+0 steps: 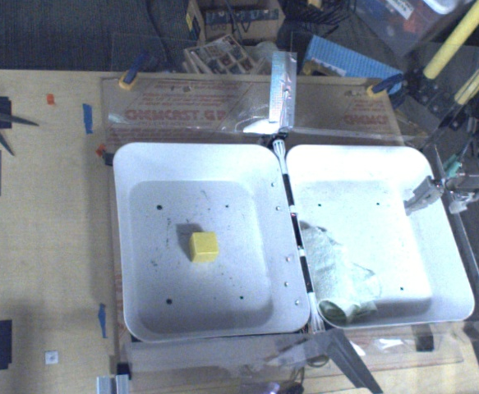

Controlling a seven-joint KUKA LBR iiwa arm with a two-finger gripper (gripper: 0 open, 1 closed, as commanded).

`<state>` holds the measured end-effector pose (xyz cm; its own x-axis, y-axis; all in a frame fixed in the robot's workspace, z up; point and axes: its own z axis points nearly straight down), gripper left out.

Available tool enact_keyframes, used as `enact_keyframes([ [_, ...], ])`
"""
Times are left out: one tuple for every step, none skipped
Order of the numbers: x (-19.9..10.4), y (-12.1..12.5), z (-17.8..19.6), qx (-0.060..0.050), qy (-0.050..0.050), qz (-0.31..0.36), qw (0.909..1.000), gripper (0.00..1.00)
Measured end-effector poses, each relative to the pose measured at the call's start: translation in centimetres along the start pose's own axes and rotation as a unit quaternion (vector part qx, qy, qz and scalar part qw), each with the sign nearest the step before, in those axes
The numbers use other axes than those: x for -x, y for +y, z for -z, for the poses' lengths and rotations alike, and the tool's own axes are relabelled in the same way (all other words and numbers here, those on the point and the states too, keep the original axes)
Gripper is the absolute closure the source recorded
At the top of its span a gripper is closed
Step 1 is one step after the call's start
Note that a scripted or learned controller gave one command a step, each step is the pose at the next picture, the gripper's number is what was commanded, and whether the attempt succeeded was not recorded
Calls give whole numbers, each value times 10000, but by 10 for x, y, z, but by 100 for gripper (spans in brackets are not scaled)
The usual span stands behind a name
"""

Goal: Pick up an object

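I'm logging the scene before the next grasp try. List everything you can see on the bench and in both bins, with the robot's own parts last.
left bin: 1, white, left half of the bench, shallow, dark specks on its floor
yellow block: 1, yellow, near the middle of the left bin's floor, lying apart from the walls
right bin: 1, white, right of the left bin, edges meeting
cloth: 1, whitish, crumpled, in the right bin's near-left part, its near end rolled up against the front wall
blue tape marks: 2, blue, on the wooden bench left of the bins
gripper: 1, grey metal, over the right bin's right rim, holding nothing that I can see
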<state>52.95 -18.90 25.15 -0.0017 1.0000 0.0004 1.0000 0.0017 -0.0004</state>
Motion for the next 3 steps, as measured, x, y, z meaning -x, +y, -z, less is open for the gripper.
enact_keyframes([
  [36, 21, -9, 29, -22, 1676, 9858, 0],
  [36, 21, -8, 29, -22, 1676, 9859, 0],
  [29, -36, -156, 23, 34, 729, 9973, 0],
])
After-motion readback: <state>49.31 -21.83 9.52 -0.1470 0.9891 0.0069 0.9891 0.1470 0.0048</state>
